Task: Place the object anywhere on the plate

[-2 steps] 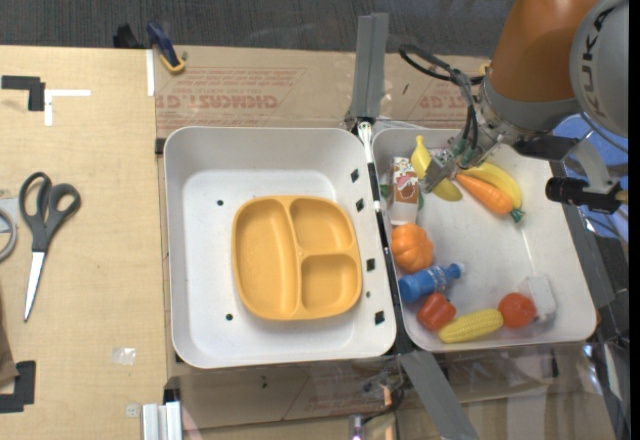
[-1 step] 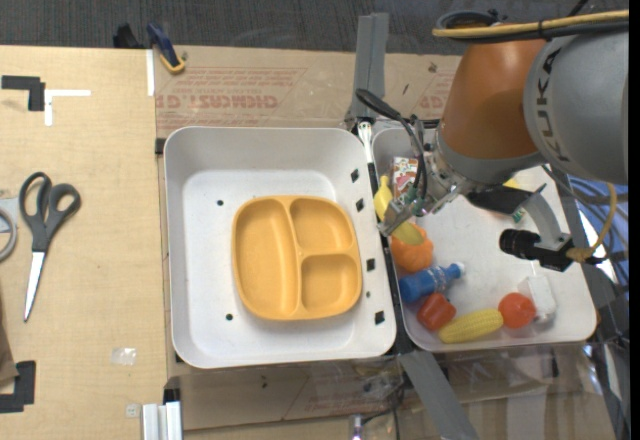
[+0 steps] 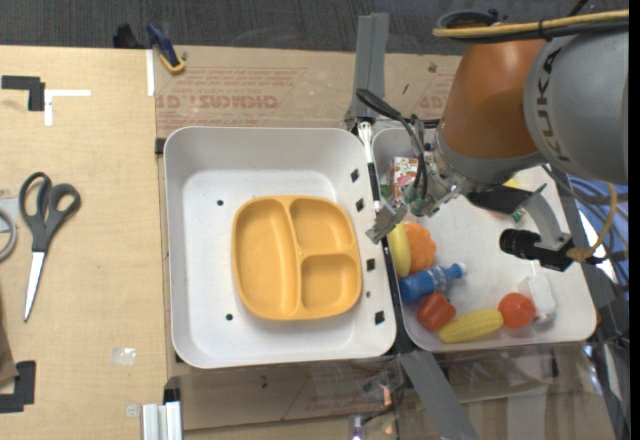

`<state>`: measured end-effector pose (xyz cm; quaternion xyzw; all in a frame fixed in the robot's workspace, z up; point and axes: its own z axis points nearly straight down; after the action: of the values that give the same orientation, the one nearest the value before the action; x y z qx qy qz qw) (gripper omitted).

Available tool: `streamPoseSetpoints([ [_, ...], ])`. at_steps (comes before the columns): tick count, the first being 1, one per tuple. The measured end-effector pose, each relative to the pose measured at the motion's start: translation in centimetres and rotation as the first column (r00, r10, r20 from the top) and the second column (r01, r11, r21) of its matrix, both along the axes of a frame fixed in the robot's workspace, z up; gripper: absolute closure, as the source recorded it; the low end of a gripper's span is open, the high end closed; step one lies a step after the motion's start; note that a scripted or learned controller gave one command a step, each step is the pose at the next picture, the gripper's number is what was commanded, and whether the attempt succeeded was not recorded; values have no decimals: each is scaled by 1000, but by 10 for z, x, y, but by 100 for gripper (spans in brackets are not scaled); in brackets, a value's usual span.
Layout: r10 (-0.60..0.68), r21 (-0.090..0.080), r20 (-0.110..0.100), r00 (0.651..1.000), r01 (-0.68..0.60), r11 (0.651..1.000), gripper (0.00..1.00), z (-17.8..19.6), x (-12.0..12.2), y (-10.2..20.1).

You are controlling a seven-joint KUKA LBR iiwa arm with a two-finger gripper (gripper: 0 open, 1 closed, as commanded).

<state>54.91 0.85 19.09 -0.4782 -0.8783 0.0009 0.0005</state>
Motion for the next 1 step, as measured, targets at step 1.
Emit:
streamPoseSetpoints([
  [1,-185,0,-1,983,185,983,0,0,-38,26],
])
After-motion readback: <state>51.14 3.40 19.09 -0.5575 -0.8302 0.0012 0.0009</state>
